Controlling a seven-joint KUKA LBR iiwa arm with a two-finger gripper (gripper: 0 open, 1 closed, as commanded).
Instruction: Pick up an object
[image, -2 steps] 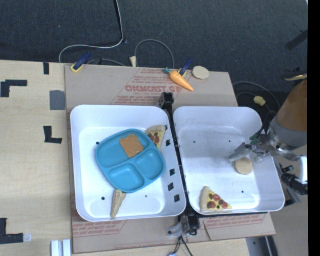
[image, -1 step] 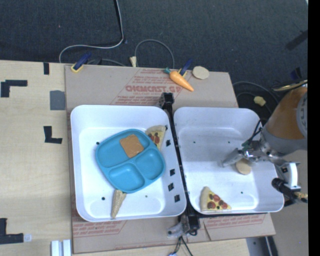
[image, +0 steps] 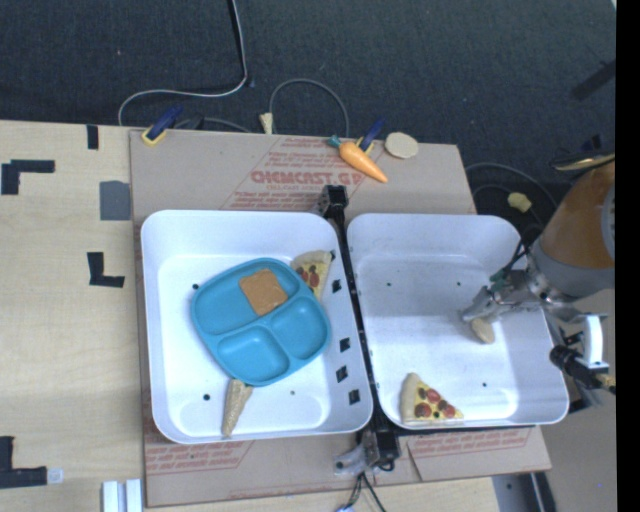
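Down in the right bin (image: 400, 245), near its right wall, gripper (image: 484, 312) low over a small pale beige lump (image: 484, 330), likely a toy food piece, lying on the bin floor. Fingers blurred and tangled with wrist hardware, so impossible to tell whether apart or together; lump touching or just beside the tips, not visibly between them, so no claim of a hold. Looks light, probably plastic or rubber, smooth and rounded, apt to squirt sideways under an off-centre pinch; best taken across its narrow width, from straight above, pads low to the floor. Nothing fragile about it by the look. Close to the right wall, though, so little room on that side for a finger to slip in. Elsewhere in this bin, a pizza slice (image: 428, 400) near the front edge, well apart from the lump, no obstruction. Over in the left bin (image: 160, 300), a blue divided tray (image: 290, 340) carrying a brown square of toast (image: 264, 291), a second pizza slice (image: 313, 268) tucked at its upper right corner, a cone-like piece (image: 235, 405) poking out below. Beyond the bins, on the cardboard (image: 200, 170), a toy carrot (image: 361, 161) and a pale disc (image: 402, 145), all out of play. Main hazard, judged from here: wall crowding and a slippery, rolling target.
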